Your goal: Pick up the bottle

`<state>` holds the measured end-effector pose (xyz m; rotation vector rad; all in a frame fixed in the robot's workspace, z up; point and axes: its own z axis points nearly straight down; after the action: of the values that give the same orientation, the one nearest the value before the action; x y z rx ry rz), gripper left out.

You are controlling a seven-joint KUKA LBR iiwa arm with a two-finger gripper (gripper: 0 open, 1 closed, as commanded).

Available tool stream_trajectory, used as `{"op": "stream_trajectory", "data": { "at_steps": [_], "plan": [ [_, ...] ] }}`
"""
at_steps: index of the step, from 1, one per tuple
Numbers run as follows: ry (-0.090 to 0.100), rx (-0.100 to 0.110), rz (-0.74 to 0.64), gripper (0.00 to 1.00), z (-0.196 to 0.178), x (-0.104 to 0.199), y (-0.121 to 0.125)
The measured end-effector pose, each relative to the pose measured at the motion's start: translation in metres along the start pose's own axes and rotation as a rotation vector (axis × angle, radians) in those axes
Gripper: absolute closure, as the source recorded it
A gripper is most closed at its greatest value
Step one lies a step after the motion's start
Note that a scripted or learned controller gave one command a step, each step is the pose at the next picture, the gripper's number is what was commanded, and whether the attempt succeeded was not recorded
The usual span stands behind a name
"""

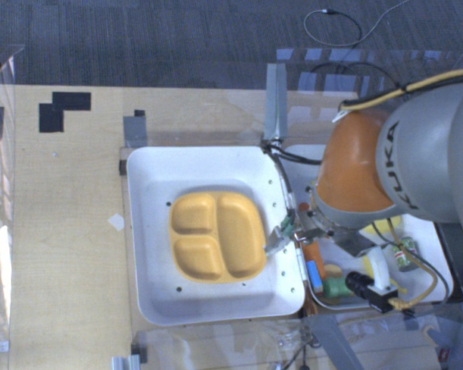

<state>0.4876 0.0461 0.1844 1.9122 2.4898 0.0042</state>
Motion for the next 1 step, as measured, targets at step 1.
{"op": "stream_trajectory", "data": {
  "at_steps": [1],
  "plan": [
    [-0.001,-0.001,-0.204,0.0,0.0,-0.03,-0.0073]
  ]
}}
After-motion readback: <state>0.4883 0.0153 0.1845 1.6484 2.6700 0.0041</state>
